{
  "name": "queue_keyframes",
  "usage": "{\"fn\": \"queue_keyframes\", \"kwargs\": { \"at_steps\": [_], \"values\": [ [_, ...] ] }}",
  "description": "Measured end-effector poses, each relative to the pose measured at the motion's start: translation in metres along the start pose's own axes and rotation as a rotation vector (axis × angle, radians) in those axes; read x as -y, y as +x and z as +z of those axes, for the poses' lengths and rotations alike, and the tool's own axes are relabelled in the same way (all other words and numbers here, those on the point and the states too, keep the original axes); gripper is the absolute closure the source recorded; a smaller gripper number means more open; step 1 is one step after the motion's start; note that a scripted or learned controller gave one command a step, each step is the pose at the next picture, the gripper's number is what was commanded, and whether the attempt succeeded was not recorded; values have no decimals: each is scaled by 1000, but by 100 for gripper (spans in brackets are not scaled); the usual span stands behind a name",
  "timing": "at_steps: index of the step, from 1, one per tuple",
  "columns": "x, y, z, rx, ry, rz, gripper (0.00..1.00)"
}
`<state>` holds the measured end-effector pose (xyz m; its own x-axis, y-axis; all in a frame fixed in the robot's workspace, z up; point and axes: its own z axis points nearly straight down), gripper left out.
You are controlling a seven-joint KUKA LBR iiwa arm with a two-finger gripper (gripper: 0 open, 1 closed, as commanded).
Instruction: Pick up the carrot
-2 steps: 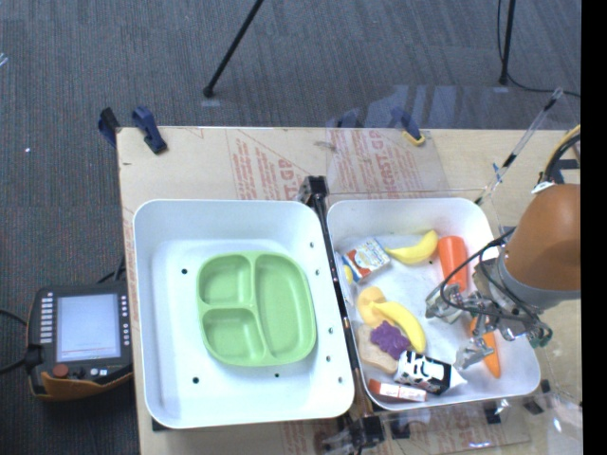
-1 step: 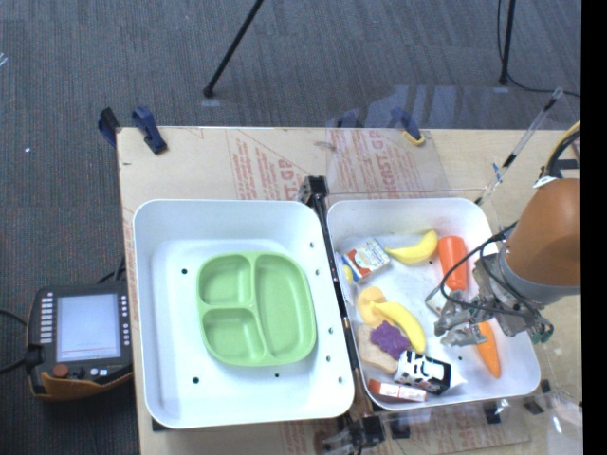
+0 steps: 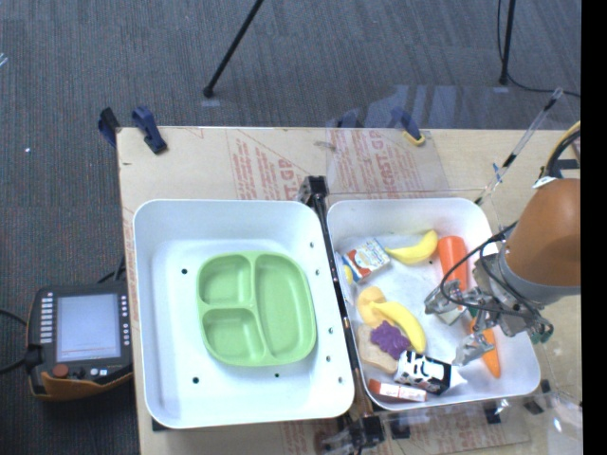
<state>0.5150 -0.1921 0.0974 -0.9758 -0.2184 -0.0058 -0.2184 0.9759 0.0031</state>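
**Gripper over the right bin, carrots beside it**

Red print runs across the cardboard sheet [image 3: 285,164] under the bins, mirrored and too faint to read. A small carton [image 3: 366,259] and a black-and-white pack [image 3: 422,372] carry labels, also illegible.

The left bin [image 3: 156,254] holds one green divided plate [image 3: 257,308] with three compartments. The right bin [image 3: 474,214] holds the clutter — two bananas, one [image 3: 414,248] near the far wall and one [image 3: 402,321] mid-bin, a purple grape bunch [image 3: 388,338] just beside the second, and a red-and-white bar [image 3: 398,391] at the near wall.

Two orange carrot-like pieces show: a carrot [image 3: 450,255] lying beside the far banana, and a slimmer one [image 3: 490,354] at the gripper [image 3: 477,328]. Whether the jaws are apart or clamped on it cannot be told. A handheld screen unit [image 3: 85,335] sits on the floor to the left.
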Motion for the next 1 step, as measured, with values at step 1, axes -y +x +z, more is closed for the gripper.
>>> {"fn": "queue_keyframes", "kwargs": {
  "at_steps": [1],
  "values": [
    [-1, -2, -10, 4, -1, -3, 100]
  ]
}}
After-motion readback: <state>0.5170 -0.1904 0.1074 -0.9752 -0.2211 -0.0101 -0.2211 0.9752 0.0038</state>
